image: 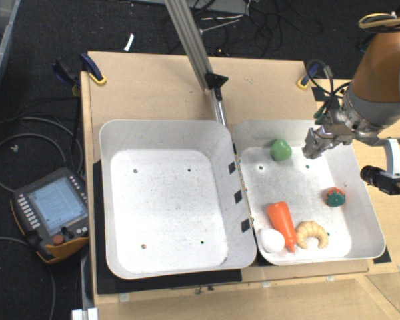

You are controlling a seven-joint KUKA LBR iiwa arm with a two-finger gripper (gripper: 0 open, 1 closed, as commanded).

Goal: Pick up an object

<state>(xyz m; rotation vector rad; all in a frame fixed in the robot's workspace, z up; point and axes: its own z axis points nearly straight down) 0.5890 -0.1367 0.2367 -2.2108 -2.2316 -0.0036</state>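
Reaching in from the right edge, orange band [381, 65] uppermost, grey wrist [360, 115] slanting down and leftward. Pincer [311, 149] at the low tip, dark and pointed down-left, hanging over the far part of the right-hand bin. Nothing visibly gripped.

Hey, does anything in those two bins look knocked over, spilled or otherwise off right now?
Nothing stands out. In the right bin the green ball, red toy, orange carrot, white egg and croissant lie loose, the last three bunched at the near edge. The gripper hangs beside the ball.
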